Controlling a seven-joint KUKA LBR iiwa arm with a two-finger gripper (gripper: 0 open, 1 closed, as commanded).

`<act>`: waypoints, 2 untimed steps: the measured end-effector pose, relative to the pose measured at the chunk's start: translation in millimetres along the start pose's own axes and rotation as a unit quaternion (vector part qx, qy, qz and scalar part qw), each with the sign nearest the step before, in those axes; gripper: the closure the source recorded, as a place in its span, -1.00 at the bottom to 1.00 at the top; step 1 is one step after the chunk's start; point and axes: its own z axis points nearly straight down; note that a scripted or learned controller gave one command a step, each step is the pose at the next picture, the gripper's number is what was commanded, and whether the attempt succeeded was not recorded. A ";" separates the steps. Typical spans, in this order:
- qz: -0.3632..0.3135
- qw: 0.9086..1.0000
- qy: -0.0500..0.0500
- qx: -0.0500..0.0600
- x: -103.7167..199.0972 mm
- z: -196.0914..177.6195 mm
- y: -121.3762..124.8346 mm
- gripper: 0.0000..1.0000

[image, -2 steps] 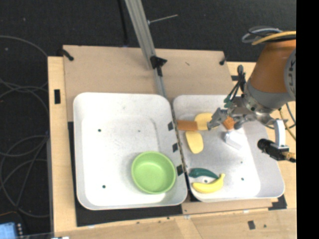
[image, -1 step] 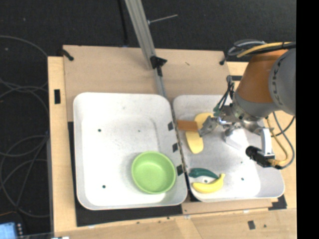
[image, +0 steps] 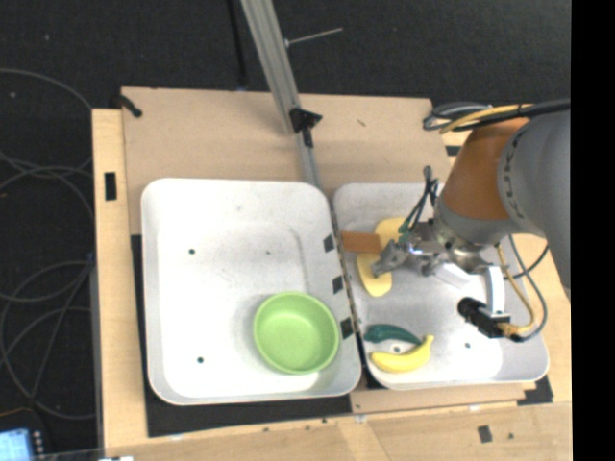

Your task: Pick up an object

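Grey arm with orange band (image: 480, 176) reaches in from the right over the right bin (image: 500, 353). Gripper (image: 396, 257) sits low in that bin's left half, near the divider between the bins. Can't tell from this angle whether it is clenched or released, or whether it is grasping anything.

Directly under and beside the gripper: a pale yellow object (image: 382, 257), partly covered by the tool, shape unclear. A brown block (image: 359, 243) lies just left of it, touching or nearly touching the left wall of the right bin.

No readable labels or writing anywhere.

Front-left corner of the right bin: a yellow banana (image: 402, 355) against the front rim, with a dark green object (image: 386, 333) lying along its top edge, touching it. Well apart from the gripper.

Black cable end or connector (image: 480, 317) hangs off the wrist over the right half of the bin, with wires looping to the right.

Open floor in the right bin: centre and right-front area. Tight on the left, with the wall and block crowding the tool.

Left bin (image: 192, 219) holds a green bowl (image: 296, 331), upright, near its front-right corner, close to the divider. Rest of that bin floor is open.

Metal pole (image: 279, 75) slants down from the top to the back edge between the bins.
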 end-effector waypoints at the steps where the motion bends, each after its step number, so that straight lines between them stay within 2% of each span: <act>1: 0.002 1.000 0.002 -0.003 0.3 -12.9 1.5 1.00; 2: 0.001 1.000 0.001 -0.002 -9.0 -63.3 8.4 1.00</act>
